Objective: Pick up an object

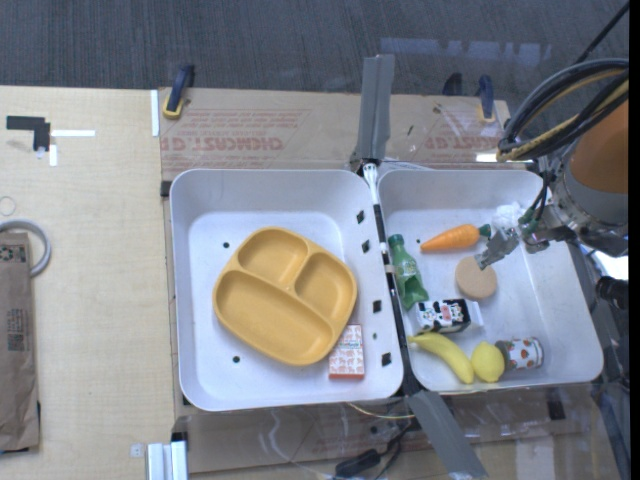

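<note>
In the left bin (190, 268) lie a yellow plate (285, 295) and a small carton (347, 354). In the right bin (570, 368), the tool (497, 245) hovers at two o'clock, just above the round biscuit (477, 278), carrot (450, 238) at its ten. This looks like the approach step; whether the tool is open I cannot tell, and next it should descend squarely over the biscuit.
</note>
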Controlling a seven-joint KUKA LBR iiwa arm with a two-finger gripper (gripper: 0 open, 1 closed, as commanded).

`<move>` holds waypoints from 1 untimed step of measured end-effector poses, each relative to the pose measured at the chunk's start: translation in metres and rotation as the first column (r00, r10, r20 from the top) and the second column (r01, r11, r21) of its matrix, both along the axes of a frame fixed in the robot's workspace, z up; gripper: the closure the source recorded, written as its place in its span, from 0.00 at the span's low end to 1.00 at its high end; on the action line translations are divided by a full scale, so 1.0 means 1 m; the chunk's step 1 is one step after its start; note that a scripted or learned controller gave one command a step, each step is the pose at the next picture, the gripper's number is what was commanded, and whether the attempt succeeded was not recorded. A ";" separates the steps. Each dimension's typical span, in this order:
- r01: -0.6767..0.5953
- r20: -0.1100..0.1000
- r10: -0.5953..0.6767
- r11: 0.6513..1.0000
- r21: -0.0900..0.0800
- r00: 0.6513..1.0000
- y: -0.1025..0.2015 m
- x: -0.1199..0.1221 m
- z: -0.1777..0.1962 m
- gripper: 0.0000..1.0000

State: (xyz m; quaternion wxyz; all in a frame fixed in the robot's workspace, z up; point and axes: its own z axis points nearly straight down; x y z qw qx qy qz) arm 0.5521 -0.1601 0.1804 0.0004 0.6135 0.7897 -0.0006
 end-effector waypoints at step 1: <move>-0.195 0.001 0.195 0.981 -0.001 0.981 0.015 0.062 -0.012 0.00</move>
